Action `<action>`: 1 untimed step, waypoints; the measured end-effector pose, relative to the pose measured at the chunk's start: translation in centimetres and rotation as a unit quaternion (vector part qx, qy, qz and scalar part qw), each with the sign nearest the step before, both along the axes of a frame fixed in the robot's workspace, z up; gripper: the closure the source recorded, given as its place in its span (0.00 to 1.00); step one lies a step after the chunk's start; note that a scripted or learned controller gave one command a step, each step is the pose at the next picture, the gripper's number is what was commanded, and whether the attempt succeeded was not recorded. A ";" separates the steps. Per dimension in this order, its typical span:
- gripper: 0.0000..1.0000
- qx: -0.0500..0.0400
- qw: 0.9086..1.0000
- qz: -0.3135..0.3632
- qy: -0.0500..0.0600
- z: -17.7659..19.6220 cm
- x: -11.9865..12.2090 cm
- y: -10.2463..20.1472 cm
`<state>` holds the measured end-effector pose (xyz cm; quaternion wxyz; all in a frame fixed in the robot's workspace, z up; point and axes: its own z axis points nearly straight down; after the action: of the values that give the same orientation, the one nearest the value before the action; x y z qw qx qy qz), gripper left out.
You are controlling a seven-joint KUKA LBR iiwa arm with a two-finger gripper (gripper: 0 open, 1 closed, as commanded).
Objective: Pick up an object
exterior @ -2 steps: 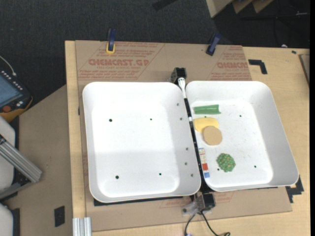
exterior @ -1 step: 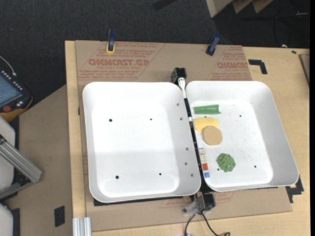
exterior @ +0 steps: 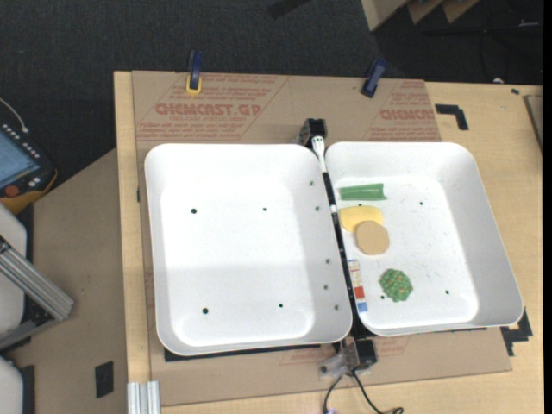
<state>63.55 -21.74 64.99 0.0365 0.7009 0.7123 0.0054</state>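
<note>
Starting at the left of the frame, the left bin [exterior: 233, 240] sits on the table [exterior: 129, 231] with only a few dark specks on its white floor. Moving right, along the seam between the two bins runs a dark strip [exterior: 332, 214], with small red and blue tags low on it, too small to read.

Now the right bin [exterior: 457, 231]: all the candidates lie near its left wall. At the top, a green bar [exterior: 361, 192]; just below it a yellow piece [exterior: 357, 217], touched and partly overlapped by a tan disc [exterior: 373, 238]; lower down, apart from those, a bumpy green lump [exterior: 397, 285].

By my reading nothing is lifted yet; every object lies flat in the bin, so the whole pick is still to do. The pincer's state I cannot tell.

Writing: the brown sheet under the bins reads "CHEMCAST GP" [exterior: 207, 108] in red at upper left, repeated partly at upper right.
</note>
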 end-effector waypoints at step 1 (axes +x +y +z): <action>1.00 -0.002 1.000 0.000 -0.003 1.1 0.0 0.1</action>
<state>63.59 -21.67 66.11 0.0396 0.7005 0.7125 0.0060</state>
